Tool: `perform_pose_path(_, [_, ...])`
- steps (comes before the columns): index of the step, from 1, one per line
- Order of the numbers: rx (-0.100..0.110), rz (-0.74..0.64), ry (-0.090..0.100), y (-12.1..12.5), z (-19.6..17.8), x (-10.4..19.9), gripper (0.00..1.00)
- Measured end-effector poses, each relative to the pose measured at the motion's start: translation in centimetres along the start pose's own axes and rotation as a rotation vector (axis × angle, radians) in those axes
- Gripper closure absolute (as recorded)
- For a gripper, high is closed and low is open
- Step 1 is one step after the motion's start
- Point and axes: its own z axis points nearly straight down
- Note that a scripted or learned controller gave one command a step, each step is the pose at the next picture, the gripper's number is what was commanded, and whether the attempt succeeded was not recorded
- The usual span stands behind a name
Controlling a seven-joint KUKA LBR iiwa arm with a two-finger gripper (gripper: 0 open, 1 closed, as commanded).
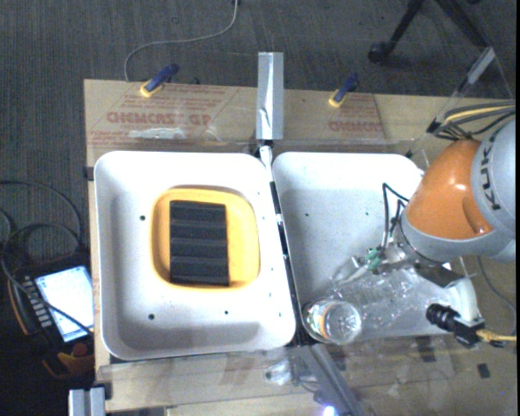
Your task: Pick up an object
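Grey KUKA arm (503, 180) with rounded orange band, black lettering on grey shell, thin cables alongside

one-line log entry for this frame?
arm: over right bin near corner | gripper: above clear plastic bottle, grasp unconfirmed | left bin: yellow-and-black sponge | status: pick not confirmed

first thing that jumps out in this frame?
The yellow pad with a black ribbed block sitting mid left bin. Next, the arm's orange band looming over the right bin, with a clear plastic bottle lying along that bin's near edge, under the arm.
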Motion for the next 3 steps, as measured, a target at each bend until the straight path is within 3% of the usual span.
perform_pose_path(1, [0.005, 0.274, -0.003, 1.1, -5.1, -4.9, 0.0])
perform_pose_path(2, [-0.004, 0.193, -0.001, -2.1, 1.5, -7.2, 0.0])
perform_pose_path(3, [-0.004, 0.192, 0.0, -2.1, 0.6, -7.1, 1.0])
